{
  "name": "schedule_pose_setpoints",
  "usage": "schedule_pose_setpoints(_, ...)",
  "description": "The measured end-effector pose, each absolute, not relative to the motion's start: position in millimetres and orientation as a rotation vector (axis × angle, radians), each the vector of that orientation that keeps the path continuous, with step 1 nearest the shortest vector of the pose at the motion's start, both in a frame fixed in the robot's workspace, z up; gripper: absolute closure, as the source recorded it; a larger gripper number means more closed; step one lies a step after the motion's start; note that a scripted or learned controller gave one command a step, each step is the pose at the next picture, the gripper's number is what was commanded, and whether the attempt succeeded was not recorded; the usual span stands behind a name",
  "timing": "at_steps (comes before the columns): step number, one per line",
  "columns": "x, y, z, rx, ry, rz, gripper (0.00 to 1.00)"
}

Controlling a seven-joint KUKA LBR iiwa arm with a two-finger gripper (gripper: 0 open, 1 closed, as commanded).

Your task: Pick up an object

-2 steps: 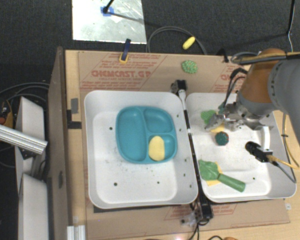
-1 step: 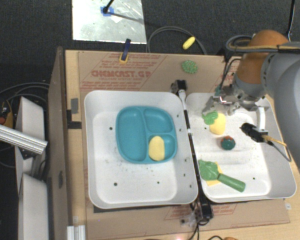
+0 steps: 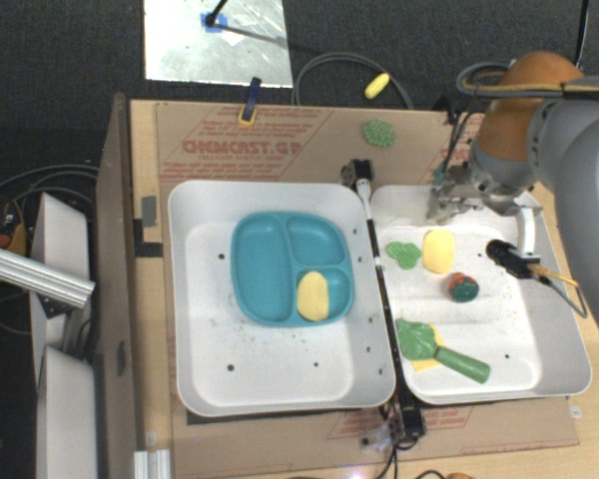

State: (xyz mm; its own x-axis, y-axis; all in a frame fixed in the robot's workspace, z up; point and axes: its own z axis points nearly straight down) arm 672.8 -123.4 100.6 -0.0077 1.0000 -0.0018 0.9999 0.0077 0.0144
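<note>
The right bin [image 3: 559, 367] holds several small objects. A pale yellow lump [image 3: 438, 250] lies near its back left, with a small green leafy piece [image 3: 404, 255] just left of it. A red and teal ball [image 3: 464, 287] sits to the lump's right. A green toy with a yellow part [image 3: 441, 352] lies at the front. My gripper [image 3: 445, 202] hangs over the back left corner of this bin, just above and behind the yellow lump, with nothing seen in it.
The left bin [image 3: 205, 367] holds a teal divided plate [image 3: 270, 267] with a yellow egg-shaped piece [image 3: 313, 296] on it. A black and white fitting [image 3: 511, 249] sticks out by the right bin's right side. A green disc [image 3: 379, 133] lies on the cardboard behind the bins.
</note>
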Motion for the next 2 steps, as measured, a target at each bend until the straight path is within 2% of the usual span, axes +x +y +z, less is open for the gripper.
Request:
schedule_pose_setpoints(1,672.4,-123.4,99.8,2.205,2.223,0.012,0.0)
schedule_pose_setpoints(2,562.6,-171.0,105.5,2.232,2.216,-0.008,0.0)
